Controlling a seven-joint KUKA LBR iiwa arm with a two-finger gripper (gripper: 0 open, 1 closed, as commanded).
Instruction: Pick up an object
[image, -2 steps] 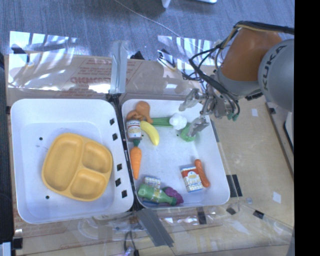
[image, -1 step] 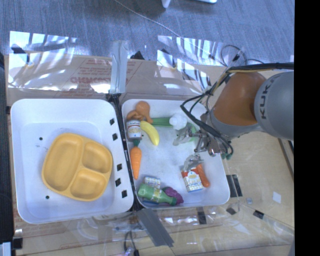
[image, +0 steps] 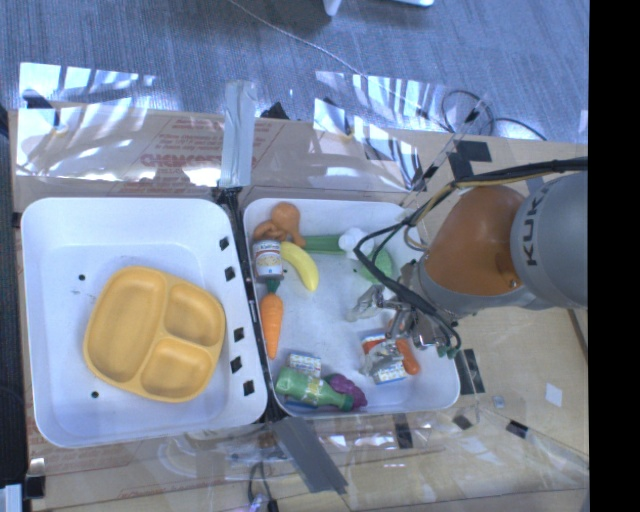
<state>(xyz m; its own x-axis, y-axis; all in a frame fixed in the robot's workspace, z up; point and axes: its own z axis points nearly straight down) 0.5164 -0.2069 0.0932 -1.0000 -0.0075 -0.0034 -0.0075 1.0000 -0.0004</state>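
My gripper hangs low over the right side of the right bin, below the grey arm with its orange band. Just under it lie a small red-and-white packet and a small orange piece, close to the gripper's tip. Along the bin's left side sit an orange toy figure, a small labelled bottle, a yellow banana and a carrot. At the front lie a green bottle-shaped item and a purple eggplant.
The left bin holds a yellow divided plate. A green-stemmed item with a white end lies at the back of the right bin, partly behind black cables. Cardboard and foil lie beyond the bins.
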